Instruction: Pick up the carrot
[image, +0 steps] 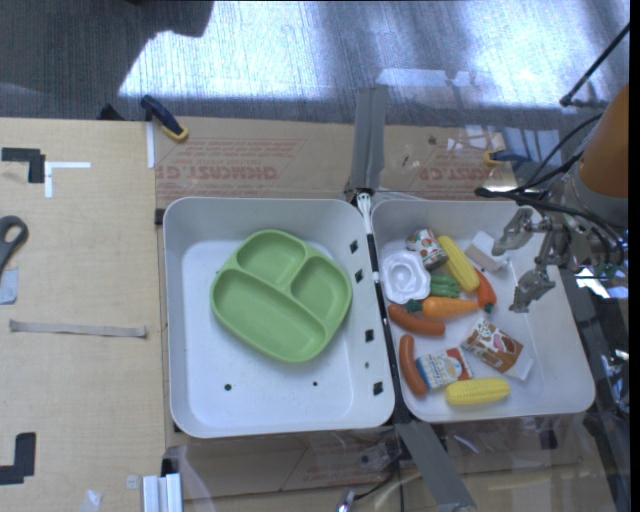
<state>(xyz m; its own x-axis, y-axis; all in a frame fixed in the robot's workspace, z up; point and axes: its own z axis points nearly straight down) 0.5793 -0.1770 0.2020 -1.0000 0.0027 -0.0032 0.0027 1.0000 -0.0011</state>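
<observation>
The carrot (456, 307), orange with a green leafy end pointing left, lies on its side in the middle of the right bin (565, 395). It is packed among other toy foods. My gripper (522, 262) hangs over the right part of that bin, to the right of the carrot and a little farther back. Its two grey fingers (529, 289) are spread apart, so it is open with nothing between them. The carrot is apart from the fingers.
Around the carrot lie two yellow corn cobs (458, 262) (477, 391), a white cup (405, 277), orange-red sausages (409, 362), small packets (493, 347) and a can (425, 246). The left bin (190, 390) holds a green divided plate (282, 294).
</observation>
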